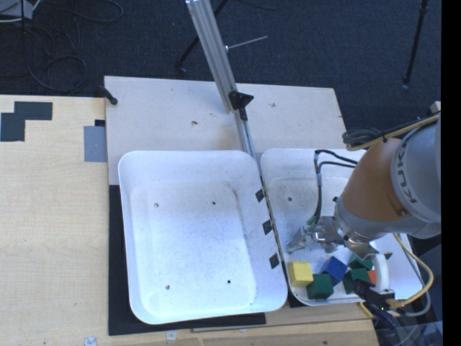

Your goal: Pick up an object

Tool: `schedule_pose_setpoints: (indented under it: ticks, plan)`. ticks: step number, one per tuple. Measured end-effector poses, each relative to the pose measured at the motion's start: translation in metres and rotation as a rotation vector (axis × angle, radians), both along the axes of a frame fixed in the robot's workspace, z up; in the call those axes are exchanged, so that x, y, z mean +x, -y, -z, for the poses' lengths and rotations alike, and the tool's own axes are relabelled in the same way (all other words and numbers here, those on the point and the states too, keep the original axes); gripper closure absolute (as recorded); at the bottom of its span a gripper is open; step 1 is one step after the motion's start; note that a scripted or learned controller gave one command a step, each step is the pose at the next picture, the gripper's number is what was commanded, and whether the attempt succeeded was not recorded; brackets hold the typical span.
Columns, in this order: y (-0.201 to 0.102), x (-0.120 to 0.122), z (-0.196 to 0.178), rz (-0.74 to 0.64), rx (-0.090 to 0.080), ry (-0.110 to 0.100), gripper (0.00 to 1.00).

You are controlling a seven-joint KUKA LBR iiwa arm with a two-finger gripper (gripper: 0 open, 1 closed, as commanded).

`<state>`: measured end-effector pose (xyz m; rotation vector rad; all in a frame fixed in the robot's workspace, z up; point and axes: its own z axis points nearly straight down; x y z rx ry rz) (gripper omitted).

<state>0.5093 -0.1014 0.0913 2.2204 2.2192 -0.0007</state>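
Several small blocks lie at the near end of the right bin (288, 171): a yellow block (301, 272), a blue block (335, 267), a green block (320, 287) and a dark green piece (358, 273) with a bit of orange beside it. My gripper (305, 238) hangs low over the right bin, just above and behind the yellow and blue blocks. Nothing is visibly held in it. The orange-banded wrist (374, 189) hides the bin's right side.
The left bin (137, 168) sits beside the right one, with black clips along their shared wall. A slanted metal rail (216, 56) rises behind the bins. Cables (403, 305) trail at the right bin's near right corner.
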Motion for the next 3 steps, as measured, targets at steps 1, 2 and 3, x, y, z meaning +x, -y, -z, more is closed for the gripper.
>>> schedule_pose_setpoints:
  ticks: [1,2,3]
  plan:
    - [0.024,0.004,-0.177,-0.001,0.0,0.005,0.0]
    - [0.044,0.022,-0.086,0.001,0.003,-0.011,0.0]
    - [0.079,-0.022,-0.1,0.004,0.002,-0.006,0.0]
